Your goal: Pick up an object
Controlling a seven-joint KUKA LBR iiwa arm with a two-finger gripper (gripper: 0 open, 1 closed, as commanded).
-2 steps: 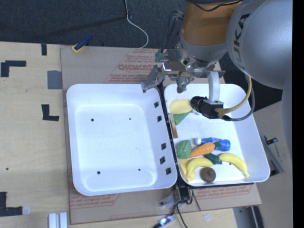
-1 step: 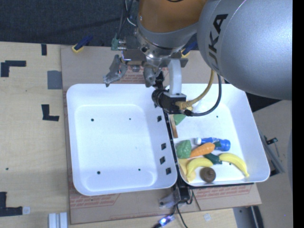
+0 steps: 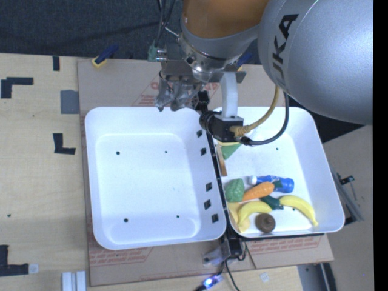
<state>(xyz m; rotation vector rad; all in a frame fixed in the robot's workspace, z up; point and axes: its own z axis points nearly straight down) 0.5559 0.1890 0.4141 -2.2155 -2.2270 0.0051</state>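
Gripper [image 3: 176, 96] hangs over the left bin's [image 3: 100, 162] far rim, fingers maybe spread, hard to tell. Toy carrot [image 3: 259, 191], bananas [image 3: 301, 207] and the rest sit in the right bin's [image 3: 315, 156] near corner.

Lighting even and fairly bright, diffuse from overhead. White bins [image 3: 145, 180] near overexposed; surface detail in their floors mostly washed out. Soft highlight on the grey arm casing [image 3: 327, 47] (broad sheen, no hard specular spot). Shadows faint and soft-edged, darkest under the wrist at the bins' far rim. Top-left background dark, underexposed. Overall slight softness; small toys [image 3: 267, 202] lack crisp edges. Arm casing, closest to the lens, looks slightly blurred.
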